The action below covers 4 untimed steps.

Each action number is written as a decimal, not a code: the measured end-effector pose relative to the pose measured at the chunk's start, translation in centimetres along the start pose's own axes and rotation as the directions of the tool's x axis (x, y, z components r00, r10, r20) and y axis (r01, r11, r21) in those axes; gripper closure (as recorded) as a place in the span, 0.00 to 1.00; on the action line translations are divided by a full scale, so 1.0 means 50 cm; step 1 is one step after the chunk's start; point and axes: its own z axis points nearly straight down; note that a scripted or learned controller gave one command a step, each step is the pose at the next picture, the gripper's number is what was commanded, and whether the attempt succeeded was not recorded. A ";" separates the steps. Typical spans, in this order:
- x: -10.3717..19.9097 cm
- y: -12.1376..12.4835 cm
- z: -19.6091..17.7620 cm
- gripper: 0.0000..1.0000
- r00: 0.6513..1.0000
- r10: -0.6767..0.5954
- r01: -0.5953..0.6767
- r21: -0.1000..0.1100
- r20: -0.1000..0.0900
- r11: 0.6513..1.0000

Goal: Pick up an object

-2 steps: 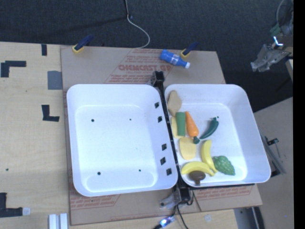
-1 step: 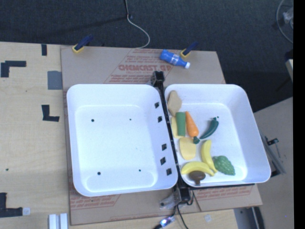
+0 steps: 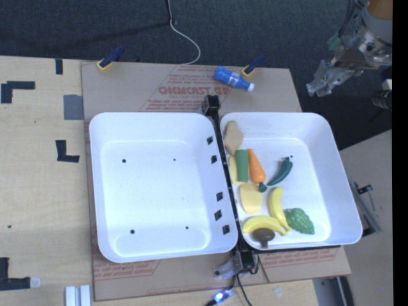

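Note:
The right bin [image 3: 319,139] holds several toy foods along its left side: a tan potato [image 3: 233,135], a green-and-yellow corn cob [image 3: 241,167], an orange carrot [image 3: 255,166], a dark green pepper [image 3: 281,171], a pale yellow piece [image 3: 251,198], two bananas [image 3: 275,206], a brown mushroom [image 3: 263,236] and a green broccoli [image 3: 299,221]. My gripper [image 3: 322,83] hangs high at the upper right, outside the bins and beyond the right bin's far corner, with nothing seen between its fingers.
The left bin [image 3: 153,190] sits beside the right one on a cardboard sheet [image 3: 185,88]. A blue bottle [image 3: 233,78] lies on the cardboard behind the bins. Blue-yellow clamps [image 3: 109,58] hold the sheet's back edge. A cable [image 3: 182,30] hangs down at top centre.

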 end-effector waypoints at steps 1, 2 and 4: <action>0.055 -0.157 0.239 1.00 1.000 0.004 -0.004 0.002 0.000 1.000; 0.116 -0.283 0.301 1.00 1.000 0.004 -0.004 -0.007 0.002 1.000; 0.205 -0.091 0.088 1.00 1.000 0.000 0.000 -0.017 0.006 1.000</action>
